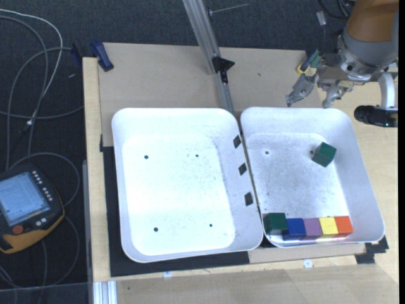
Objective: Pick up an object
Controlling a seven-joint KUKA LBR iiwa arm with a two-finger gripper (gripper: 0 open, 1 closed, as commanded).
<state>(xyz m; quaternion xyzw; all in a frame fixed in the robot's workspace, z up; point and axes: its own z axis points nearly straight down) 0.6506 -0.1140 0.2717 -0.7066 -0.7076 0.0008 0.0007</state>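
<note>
Camera view: you've got this
Gripper (pixel 314 97): fingers spread wide, holding nothing, past right bin's (pixel 361 170) far rim
Green cube (pixel 324 154): alone, far right
Block row (pixel 308 225): near wall

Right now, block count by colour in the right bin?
Green blocks: 2, one loose near the far side, one at the left end of the row
Blue block: 1
Purple block: 1
Yellow block: 1
Orange block: 1
Total: 6, all in the right bin
</note>
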